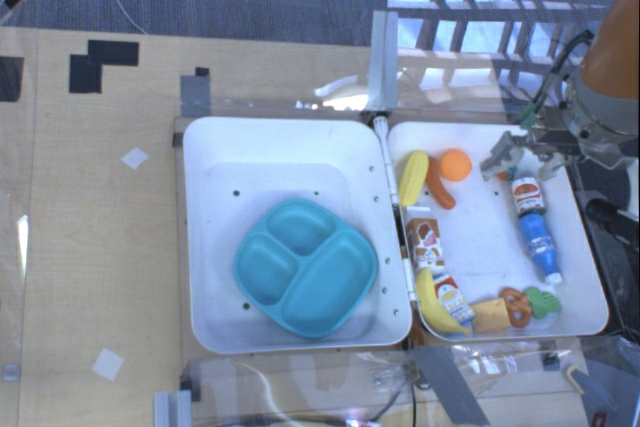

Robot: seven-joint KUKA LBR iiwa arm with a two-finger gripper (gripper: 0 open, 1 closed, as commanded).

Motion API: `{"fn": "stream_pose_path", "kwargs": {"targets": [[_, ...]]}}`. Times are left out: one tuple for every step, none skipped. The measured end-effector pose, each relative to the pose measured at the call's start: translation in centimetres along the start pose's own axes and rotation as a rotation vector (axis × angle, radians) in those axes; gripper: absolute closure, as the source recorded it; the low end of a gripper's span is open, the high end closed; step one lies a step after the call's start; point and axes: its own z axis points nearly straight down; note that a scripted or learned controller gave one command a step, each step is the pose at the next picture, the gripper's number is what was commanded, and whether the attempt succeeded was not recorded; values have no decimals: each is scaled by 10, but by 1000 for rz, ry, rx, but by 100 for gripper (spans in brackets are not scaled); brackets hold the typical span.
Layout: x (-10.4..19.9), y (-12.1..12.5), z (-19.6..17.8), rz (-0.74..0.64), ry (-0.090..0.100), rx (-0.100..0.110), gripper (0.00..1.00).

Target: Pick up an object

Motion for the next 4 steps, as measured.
{"fn": "stream_pose_path", "kwargs": {"targets": [[-31, 5, 176, 233, 0, 2, 0], [-37, -71, 186, 173, -2, -14, 0], [-74, 2, 187, -256, 7, -11, 0], [-79, 9, 187, -300, 18, -7, 0]]}}
